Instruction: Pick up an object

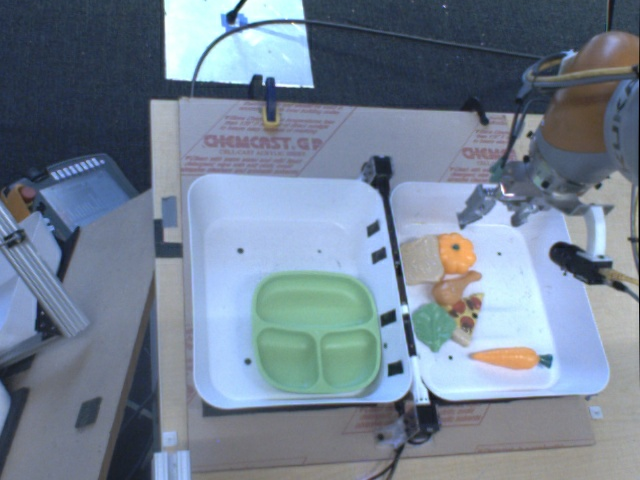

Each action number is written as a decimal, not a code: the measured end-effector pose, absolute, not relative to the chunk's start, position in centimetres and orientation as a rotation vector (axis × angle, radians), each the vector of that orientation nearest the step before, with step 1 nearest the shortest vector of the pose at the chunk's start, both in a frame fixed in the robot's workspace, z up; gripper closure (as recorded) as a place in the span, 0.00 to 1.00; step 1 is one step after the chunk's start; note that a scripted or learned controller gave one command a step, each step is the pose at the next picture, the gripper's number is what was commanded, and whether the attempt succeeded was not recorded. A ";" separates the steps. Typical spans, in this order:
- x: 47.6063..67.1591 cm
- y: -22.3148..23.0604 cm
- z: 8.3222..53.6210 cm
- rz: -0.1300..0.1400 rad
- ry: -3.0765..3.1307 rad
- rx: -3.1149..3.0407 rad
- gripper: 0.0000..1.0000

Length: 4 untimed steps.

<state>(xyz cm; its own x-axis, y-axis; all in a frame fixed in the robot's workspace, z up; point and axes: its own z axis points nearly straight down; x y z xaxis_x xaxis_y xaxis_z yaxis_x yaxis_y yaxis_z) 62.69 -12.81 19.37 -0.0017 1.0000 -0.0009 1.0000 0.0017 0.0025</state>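
Right bin (560, 368), near its middle: toy food cluster, with pumpkin (457, 253) on bread slice (421, 259). Pumpkin likely light, hard, rounded, slippery; pinch across its widest part. Gripper (497, 208) hovers above the bin's far edge, fingers spread apart, holding nothing, wrist tilted toward the pile.

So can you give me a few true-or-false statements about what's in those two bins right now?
1. The green divided plate lies in the left bin. True.
2. The carrot sits on the green divided plate. False: it lies in the right bin, near its front edge.
3. The end effector holds the orange pumpkin. False: the pumpkin rests on the bin floor, apart from it.
4. The pizza slice lies beside the green leafy toy. True.
5. The arm hangs over the right bin's back part. True.
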 end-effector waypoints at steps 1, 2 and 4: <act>62.4 -12.9 15.4 0.001 2.221 2.218 0.00; 62.8 -13.0 9.8 0.009 2.212 2.213 0.00; 62.3 -12.7 16.7 0.002 2.224 2.217 1.00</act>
<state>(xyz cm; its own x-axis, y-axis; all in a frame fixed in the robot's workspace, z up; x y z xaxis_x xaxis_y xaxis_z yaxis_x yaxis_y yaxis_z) 62.29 -12.68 16.71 -0.0032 1.0000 -0.0001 1.0000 0.0032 0.0020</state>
